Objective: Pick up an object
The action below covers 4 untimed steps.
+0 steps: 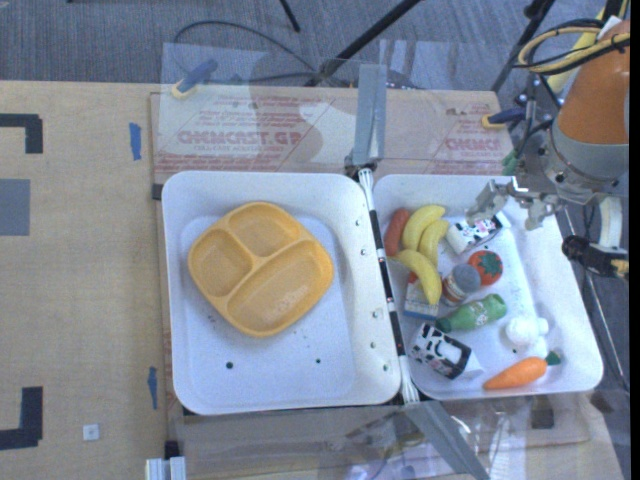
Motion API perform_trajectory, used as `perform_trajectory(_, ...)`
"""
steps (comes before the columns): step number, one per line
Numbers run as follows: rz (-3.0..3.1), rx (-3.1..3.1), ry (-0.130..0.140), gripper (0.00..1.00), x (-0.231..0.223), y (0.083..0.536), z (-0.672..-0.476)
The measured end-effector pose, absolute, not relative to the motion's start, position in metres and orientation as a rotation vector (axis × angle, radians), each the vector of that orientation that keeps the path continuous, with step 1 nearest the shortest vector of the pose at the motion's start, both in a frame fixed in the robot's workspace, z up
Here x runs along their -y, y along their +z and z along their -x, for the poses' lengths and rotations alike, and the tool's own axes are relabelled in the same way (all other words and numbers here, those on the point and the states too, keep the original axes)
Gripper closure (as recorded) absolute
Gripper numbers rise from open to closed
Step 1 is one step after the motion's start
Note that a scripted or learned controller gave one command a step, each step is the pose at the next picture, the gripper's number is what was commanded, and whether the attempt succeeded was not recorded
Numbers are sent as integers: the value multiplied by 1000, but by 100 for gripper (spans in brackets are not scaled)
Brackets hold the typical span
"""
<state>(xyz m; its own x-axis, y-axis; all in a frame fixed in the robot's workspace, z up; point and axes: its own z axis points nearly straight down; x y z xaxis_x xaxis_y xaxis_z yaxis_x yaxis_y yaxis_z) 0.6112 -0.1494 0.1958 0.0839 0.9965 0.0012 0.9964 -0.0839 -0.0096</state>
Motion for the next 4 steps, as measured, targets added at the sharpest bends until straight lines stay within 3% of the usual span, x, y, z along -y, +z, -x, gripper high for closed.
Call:
perform_trajectory(1, 2364, 2060, 7, 0, 173, 92, -620)
perform_trajectory(2, 2348, 2059, 6, 100, 167, 99, -620)
perform_trajectory(3, 1968, 2453, -5, 100, 190, 86, -581)
perform_trajectory(4, 1968, 2451, -2, 0, 191, 85, -580)
